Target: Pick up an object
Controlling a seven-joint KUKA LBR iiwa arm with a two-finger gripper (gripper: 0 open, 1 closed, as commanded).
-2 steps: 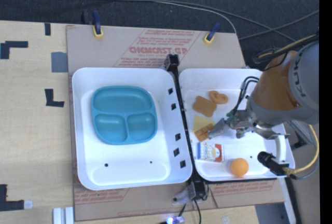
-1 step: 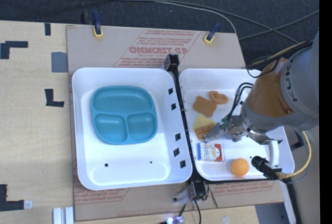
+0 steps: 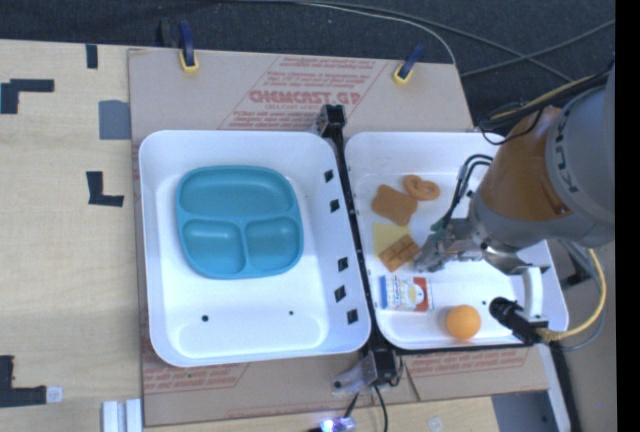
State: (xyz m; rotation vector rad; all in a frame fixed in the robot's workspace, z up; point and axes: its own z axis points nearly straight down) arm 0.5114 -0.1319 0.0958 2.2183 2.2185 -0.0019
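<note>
The right bin point(image 3: 500, 145) holds several small items. A brown pretzel-like piece point(image 3: 421, 187) lies at the back, with a tan toast-like square point(image 3: 394, 205) beside it. A yellow slice point(image 3: 387, 237) sits under a brown waffle-like cracker point(image 3: 399, 251). A small white carton with red and blue print point(image 3: 405, 294) lies near the front wall, and an orange ball point(image 3: 462, 322) sits to its right. My gripper point(image 3: 434, 253) is low in the bin, just right of the cracker and above the carton. Nothing shows between its tips.
The left bin point(image 3: 160, 220) holds a blue sectioned tray point(image 3: 239, 220). A black divider strip point(image 3: 345, 220) runs between the bins. Both stand on a cardboard sheet point(image 3: 300, 90) held by two clamps. The arm's orange band point(image 3: 525, 170) and grey body cover the right bin's right side.
</note>
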